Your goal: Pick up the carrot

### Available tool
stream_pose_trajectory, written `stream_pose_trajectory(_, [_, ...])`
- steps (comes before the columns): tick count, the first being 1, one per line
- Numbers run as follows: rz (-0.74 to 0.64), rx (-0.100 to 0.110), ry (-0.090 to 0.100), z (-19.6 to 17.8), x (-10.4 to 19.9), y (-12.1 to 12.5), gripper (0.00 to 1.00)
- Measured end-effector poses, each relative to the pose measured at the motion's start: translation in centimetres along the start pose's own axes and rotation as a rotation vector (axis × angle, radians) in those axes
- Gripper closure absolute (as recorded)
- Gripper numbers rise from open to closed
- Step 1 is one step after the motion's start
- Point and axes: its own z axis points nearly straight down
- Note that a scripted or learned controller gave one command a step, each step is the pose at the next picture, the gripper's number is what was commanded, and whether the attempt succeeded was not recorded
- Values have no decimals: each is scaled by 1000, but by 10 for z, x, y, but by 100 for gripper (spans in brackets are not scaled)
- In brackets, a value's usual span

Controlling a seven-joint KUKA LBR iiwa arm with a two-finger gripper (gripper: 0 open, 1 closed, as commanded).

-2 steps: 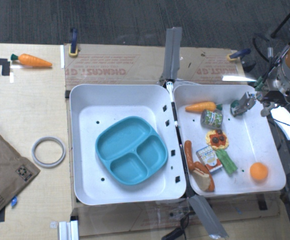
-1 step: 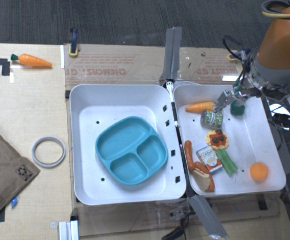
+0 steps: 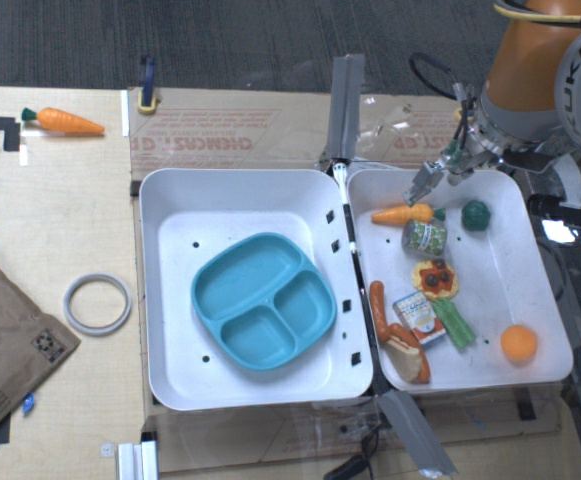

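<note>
An orange carrot [image 3: 402, 213] with a green top lies flat in the right bin [image 3: 545, 268], near its back left corner. Its thick end points right and touches a green-labelled can [image 3: 425, 236]. My gripper [image 3: 430, 180] hangs just behind and above the carrot's thick end, a short gap away, with nothing seen in it. The arm's orange band [image 3: 540, 58] rises behind at the upper right. A second carrot [image 3: 63, 121] lies on the wooden bench at the far left, outside both bins.
The right bin also holds a green ball [image 3: 475, 215], a pizza slice [image 3: 435, 278], a juice box [image 3: 417, 315], a sausage [image 3: 377, 308] and an orange [image 3: 518, 343]. A blue divided plate [image 3: 262, 300] sits in the left bin [image 3: 170, 268]. A tape ring [image 3: 97, 302] lies on the bench.
</note>
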Motion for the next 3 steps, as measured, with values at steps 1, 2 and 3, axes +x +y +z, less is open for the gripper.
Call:
stream_pose_trajectory(1, [296,-4,-2,85,1,1,0])
stream_pose_trajectory(2, [748,5,11,88,-20,-6,0])
stream_pose_trajectory(3, [754,16,6,88,-22,-12,100])
